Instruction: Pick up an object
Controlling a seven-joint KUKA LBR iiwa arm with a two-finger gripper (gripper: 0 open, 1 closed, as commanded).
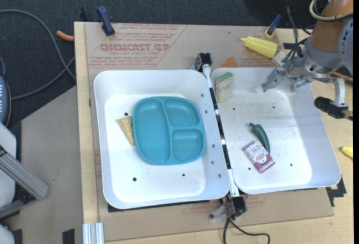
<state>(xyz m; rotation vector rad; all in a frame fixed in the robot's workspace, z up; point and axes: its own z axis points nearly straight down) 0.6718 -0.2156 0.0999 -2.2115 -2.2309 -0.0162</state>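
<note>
In the right bin [303, 170] lie a green pepper [259, 133] and, just below it, a red-and-white packet [258, 157]. A small beige carton with a green top [224, 84] leans in that bin's far left corner. My gripper [282, 81] hangs over the bin's far edge, to the right of the carton and well above the pepper. Its fingers are spread, so it is open, with nothing between them. The left bin [112, 91] holds a teal divided plate [169, 129] with a tan cracker [127, 128] tucked at its left side.
A yellow toy [259, 45] and a small orange piece [230, 61] lie on the bench behind the right bin. Blue clamps [104, 20] sit at the board's far edge. A black clip [203, 60] stands where the bins meet.
</note>
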